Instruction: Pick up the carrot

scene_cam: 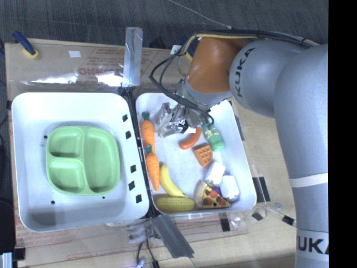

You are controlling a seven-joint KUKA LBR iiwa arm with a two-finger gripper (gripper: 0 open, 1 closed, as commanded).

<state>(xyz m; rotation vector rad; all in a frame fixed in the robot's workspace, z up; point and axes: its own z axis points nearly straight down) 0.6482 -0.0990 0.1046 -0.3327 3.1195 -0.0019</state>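
From the overhead camera I see the arm (pixel 279 94) reaching in from the right, "KUKA" printed in dark letters on its grey casing near the orange band, and again in part low on the base at the lower right. The pincer (pixel 174 119) hangs over the upper part of the right bin (pixel 241 166) — I cannot tell how it is set, the metal there is a blur.

Two carrots lie along that bin's left wall: the upper carrot (pixel 147 133) just left of the pincer, apart from it, and the lower carrot (pixel 152 171) end to end below it. A banana (pixel 169 183) sits beside the lower one, corn (pixel 174 204) at the bottom wall. A sausage (pixel 189 138), a green bottle (pixel 214 138), a waffle (pixel 203 154) and a pizza slice (pixel 211 196) fill the rest.

The left bin (pixel 28 166) holds a green divided plate (pixel 83 159). Faint red print on the counter (pixel 67 57) is unreadable.
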